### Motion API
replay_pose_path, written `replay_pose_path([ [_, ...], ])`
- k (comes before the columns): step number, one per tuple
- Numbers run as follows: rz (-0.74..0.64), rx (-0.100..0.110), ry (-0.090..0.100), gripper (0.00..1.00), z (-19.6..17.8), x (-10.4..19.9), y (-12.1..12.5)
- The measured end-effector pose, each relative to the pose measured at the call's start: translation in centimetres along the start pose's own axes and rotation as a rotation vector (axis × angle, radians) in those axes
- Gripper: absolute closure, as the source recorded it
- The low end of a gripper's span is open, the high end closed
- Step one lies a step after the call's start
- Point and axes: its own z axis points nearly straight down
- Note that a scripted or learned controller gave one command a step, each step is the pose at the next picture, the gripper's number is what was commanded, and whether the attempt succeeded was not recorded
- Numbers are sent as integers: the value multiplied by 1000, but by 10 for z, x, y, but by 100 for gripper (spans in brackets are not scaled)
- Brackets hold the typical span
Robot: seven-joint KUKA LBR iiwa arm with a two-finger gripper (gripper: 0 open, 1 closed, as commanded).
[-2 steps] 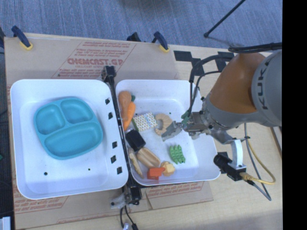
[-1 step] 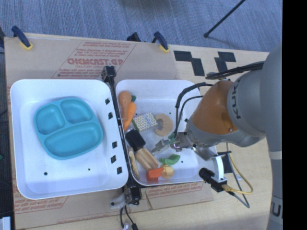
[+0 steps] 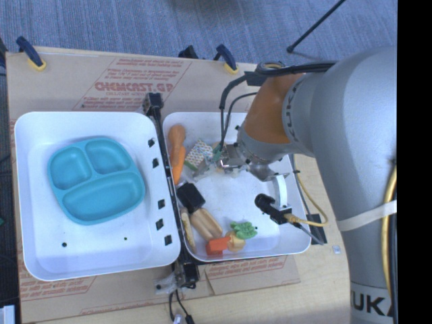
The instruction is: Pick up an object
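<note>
My gripper [image 3: 225,159] hangs low over the upper middle of the right bin [image 3: 290,245], under the grey wrist and its orange band. Just left of it lies a small checkered packet [image 3: 196,154], very close to the gripper tip; whether they touch I cannot tell. An orange carrot [image 3: 177,150] lies along the bin's left wall. A black block [image 3: 190,196] sits below the carrot. A tan bread-like roll [image 3: 206,222] lies near the front left. Beside it are a red-orange piece [image 3: 217,246] and a green leafy piece [image 3: 244,230].
The left bin [image 3: 40,248] holds a blue divided plate [image 3: 96,178]. A black part on a cable [image 3: 270,209] hangs off the arm over the right bin's right side. Blue clamps [image 3: 226,57] grip the cardboard at the back edge.
</note>
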Motion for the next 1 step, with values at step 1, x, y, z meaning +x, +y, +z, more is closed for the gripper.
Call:
replay_pose_path([
  [1,142,-1,-9,0,-1,22,63],
])
